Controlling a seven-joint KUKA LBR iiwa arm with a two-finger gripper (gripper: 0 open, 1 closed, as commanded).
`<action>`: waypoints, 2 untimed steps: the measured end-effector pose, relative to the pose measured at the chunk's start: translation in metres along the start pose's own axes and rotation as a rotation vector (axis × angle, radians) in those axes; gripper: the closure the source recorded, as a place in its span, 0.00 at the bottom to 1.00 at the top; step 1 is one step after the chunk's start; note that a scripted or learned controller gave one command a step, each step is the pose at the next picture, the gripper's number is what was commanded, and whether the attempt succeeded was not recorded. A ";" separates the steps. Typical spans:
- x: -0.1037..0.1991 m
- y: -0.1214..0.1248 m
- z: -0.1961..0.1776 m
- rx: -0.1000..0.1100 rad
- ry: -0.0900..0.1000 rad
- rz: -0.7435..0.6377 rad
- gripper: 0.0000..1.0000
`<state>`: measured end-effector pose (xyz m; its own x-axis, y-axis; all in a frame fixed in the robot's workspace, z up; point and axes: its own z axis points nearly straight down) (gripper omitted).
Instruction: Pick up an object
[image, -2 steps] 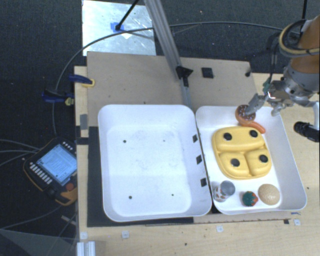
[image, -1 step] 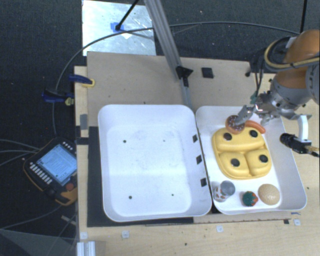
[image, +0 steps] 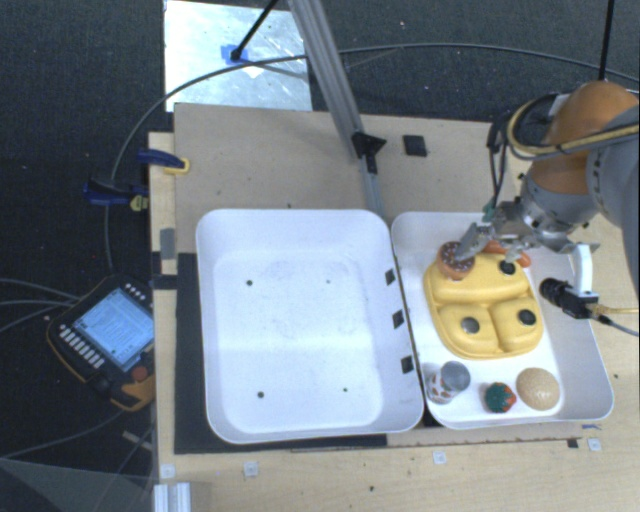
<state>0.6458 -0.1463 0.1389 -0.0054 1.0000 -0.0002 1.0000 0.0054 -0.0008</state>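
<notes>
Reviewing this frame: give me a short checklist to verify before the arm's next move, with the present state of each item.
1. Gripper is over the right bin: ok.
2. Gripper is near a target, at the small brownish object on the yellow tray: ok.
3. Object seen between the fingers: cannot tell.
4. Finger opening: cannot tell.
5. Other items, the grey cup, green-red ball and beige ball, lie apart from the gripper at the bin's near edge: ok.
</notes>
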 end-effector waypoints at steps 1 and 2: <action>-0.001 0.002 -0.014 -0.007 -0.002 -0.002 1.00; 0.000 0.003 -0.058 -0.007 -0.001 0.000 1.00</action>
<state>0.6490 -0.1464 0.1971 -0.0052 1.0000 -0.0010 1.0000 0.0052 0.0063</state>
